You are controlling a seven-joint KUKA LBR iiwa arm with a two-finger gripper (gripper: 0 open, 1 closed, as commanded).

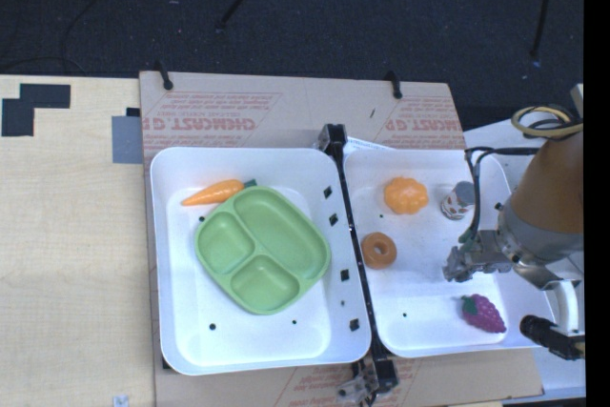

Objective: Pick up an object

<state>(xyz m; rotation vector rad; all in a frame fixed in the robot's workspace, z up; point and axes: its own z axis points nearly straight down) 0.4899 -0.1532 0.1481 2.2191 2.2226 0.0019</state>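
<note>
Purple grapes (484,313) lie just below the end effector (461,266), whose finger state cannot be told; it should centre over one object before descending.

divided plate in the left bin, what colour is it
Light green; the divided plate shows plainly in the camera view.

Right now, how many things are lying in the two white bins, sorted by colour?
Orange: 3, the carrot, the round orange fruit and the doughnut ring
Green: 1, the divided plate
Purple: 1, the grapes
Grey: 1, a small object I cannot identify
Total: 6
</note>
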